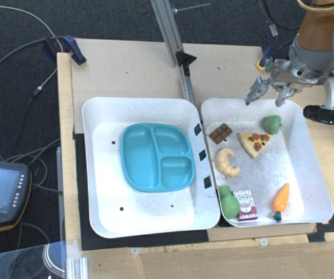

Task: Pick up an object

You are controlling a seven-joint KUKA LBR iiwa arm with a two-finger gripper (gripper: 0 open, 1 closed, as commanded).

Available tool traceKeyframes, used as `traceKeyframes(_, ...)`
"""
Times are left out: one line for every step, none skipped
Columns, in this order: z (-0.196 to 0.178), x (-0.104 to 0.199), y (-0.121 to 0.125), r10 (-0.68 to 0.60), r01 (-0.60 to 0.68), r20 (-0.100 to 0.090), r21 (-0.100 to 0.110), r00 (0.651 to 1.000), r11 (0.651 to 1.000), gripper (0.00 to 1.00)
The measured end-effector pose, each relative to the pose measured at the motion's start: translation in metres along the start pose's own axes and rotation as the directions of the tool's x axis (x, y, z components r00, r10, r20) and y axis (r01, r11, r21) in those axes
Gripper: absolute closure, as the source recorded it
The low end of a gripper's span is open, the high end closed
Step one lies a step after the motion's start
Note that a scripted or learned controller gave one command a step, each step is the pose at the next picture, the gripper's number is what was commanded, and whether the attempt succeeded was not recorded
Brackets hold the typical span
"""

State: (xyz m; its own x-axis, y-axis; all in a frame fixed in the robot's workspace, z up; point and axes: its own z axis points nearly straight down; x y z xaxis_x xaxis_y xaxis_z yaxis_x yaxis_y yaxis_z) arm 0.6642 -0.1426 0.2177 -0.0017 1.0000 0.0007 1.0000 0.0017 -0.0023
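My gripper (268, 96) hangs above the far edge of the right bin (312, 156), open, with nothing between its fingers. Just below and right of it lies a green pepper (272, 123). A pizza slice (254, 143) sits beside the pepper, with a chocolate bar (220, 133) to its left and a croissant (227, 162) under that. Along the bin's near edge are a green pear (229, 202), a small pink carton (245, 205) and an orange carrot (281, 199).
The left bin (97, 173) holds a blue divided plate (157, 156). A metal pole (168, 22) slants down to the gap between the bins. Cables and a teach pendant (1, 193) lie off the bench at left.
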Motion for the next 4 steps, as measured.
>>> traceKeyframes(0.000,0.000,0.000,0.000,0.000,0.001,-0.001,1.000,1.000,0.00)
traceKeyframes(0.042,0.000,0.004,0.000,0.000,0.000,0.002,1.000,1.000,0.00)
traceKeyframes(0.093,0.006,-0.006,0.001,-0.001,-0.001,0.005,1.000,1.000,0.00)
traceKeyframes(0.125,0.006,-0.005,0.000,0.000,0.001,-0.001,1.000,1.000,0.00)
